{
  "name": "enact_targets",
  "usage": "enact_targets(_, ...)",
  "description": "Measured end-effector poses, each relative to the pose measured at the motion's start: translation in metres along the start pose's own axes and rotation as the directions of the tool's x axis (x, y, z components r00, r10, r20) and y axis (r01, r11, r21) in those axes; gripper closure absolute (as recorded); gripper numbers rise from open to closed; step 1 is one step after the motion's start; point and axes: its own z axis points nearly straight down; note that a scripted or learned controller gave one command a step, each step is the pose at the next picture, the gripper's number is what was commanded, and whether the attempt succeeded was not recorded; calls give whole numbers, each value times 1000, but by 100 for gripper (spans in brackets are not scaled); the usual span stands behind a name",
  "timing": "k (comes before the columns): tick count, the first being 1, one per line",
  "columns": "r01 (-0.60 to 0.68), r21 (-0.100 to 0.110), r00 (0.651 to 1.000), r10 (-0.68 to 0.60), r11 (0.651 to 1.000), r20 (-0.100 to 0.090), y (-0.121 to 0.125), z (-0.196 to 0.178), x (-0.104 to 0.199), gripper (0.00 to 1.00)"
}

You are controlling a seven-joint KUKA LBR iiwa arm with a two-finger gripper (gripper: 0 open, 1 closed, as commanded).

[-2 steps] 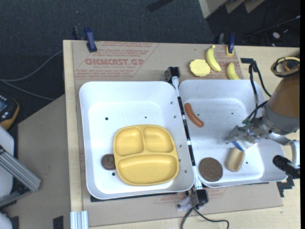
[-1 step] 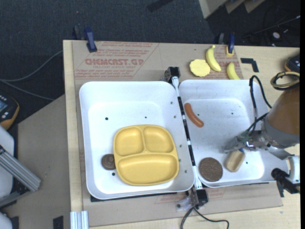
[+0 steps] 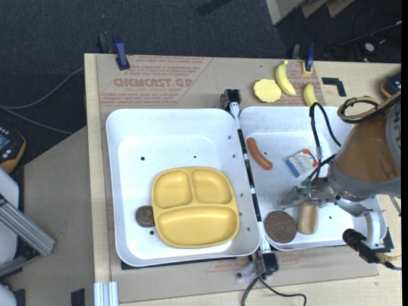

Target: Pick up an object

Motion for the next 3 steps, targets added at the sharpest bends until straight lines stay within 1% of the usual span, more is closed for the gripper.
enact_targets(1,-2,-9,1000,2,1000,7,75,7,-28,0)
enact_targets(2,-2,-17,1000,2,1000,11,192,-47,-83,0)
enact_targets(3,-6,-9,1000,6,1000,-3,133,4,-89,0)
